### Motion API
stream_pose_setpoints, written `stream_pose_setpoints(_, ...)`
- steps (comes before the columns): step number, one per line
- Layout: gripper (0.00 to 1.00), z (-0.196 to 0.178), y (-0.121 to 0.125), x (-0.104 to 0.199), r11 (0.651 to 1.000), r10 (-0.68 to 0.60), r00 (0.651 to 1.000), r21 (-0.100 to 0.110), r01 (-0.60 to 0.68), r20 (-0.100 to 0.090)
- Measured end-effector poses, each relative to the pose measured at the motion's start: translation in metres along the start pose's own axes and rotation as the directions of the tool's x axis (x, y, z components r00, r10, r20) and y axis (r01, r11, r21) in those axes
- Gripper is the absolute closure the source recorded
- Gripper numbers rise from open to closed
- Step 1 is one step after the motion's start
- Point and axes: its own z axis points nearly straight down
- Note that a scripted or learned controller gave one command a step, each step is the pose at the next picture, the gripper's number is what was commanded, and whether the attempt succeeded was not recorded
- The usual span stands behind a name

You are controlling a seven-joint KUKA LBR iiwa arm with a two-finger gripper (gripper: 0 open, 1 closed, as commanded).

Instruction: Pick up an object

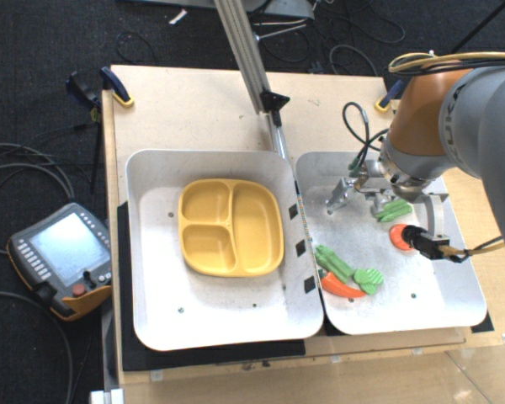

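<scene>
Low over right bin (454,297), claw (341,199) leftward

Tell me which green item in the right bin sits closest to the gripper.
The green piece at the bin's upper right, directly beside the gripper. The other two green pieces lie lower, near the orange one by the divider.

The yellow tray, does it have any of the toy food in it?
No. The yellow tray lies bare in the left bin; the toy food lies in the right bin.

Robotics lab, teach pendant (63,259) on dark carpet, loose cables (353,36), clamped plywood bench (185,112)
</scene>
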Motion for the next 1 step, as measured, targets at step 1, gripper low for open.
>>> stream_pose_setpoints(1, 1.00, -0.0137, 0.0016, 0.0000, 1.000, 0.000, 1.000, -0.006, 0.000, 0.000)
